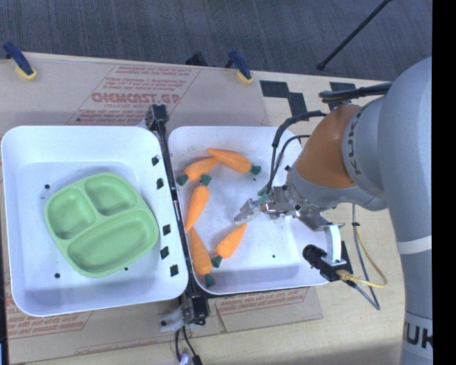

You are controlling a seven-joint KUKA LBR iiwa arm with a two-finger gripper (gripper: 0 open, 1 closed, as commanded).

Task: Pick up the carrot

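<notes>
Leftmost, a green divided plate (102, 223) lies in the left bin (15, 280). Five carrots lie in the right bin (285, 272): three along its left wall, one (229, 159) near the far edge, one (230, 241) central. Gripper (247, 210) hovers just above that central carrot, fingers parted, holding nothing.
</notes>
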